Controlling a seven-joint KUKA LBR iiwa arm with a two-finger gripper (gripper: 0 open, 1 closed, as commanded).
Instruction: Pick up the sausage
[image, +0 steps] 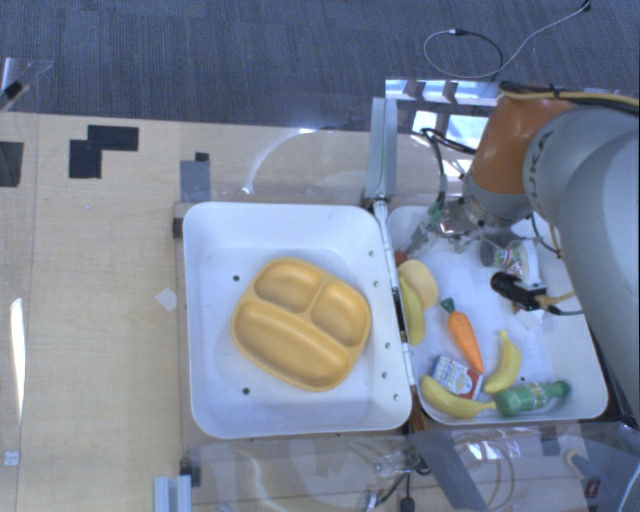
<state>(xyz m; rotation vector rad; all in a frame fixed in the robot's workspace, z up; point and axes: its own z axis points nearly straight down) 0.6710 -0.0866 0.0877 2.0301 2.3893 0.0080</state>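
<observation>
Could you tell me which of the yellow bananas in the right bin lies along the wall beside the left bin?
The straight yellow banana against the divider, upper left of the right-hand white bin; the other two curve near the front.

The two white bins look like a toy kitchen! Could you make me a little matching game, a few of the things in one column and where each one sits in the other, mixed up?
Things:
1. divided yellow plate
2. carrot
3. green bottle
4. orange band

Places:
A. near corner of the right bin, lying on its side
B. on the arm, above the right bin's far end
C. middle of the left bin
D. middle of the right bin, between bananas

Pairs: 1-C, 2-D, 3-A, 4-B
</observation>
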